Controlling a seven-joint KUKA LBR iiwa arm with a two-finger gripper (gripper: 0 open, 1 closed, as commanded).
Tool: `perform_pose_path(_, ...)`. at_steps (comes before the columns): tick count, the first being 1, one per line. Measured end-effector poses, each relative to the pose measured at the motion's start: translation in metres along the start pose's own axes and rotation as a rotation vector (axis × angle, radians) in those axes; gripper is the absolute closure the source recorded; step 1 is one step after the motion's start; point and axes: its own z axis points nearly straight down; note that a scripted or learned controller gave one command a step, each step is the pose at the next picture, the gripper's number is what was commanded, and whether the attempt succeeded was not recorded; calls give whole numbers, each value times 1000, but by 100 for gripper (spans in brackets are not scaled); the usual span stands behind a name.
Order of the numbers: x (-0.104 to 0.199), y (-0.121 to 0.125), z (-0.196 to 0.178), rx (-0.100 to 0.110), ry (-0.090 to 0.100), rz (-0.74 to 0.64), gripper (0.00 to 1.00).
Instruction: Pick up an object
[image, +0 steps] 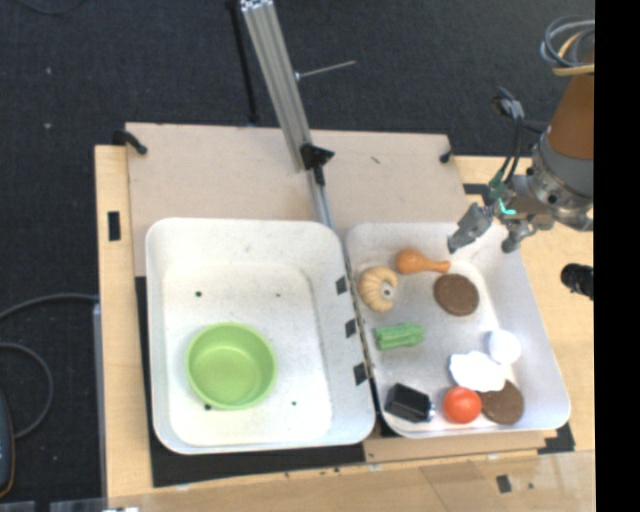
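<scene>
My gripper (491, 232) hangs above the back right corner of the right bin (535, 322), open, with nothing between its fingers. Just below and left of it lies an orange gourd-shaped piece (420, 263). A brown round disc (456, 295) sits in front of the gripper. Further left are a tan ridged pumpkin (378, 287) and a green block (399, 337). Near the front of the bin lie a black box (408, 402), a red ball (461, 405), a white crumpled piece (478, 371), a white ball (502, 347) and a second brown disc (504, 402).
The left bin (180, 260) holds a green bowl (231, 365). A slanted metal pole (288, 100) rises from behind the seam between the bins. A tan board (230, 170) lies behind both bins.
</scene>
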Motion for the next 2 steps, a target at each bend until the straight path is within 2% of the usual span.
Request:
perform_pose_path(1, -6, -3, 43, 4, -2, 4, 0)
perform_pose_path(2, -3, 5, 97, 1, -1, 6, 0)
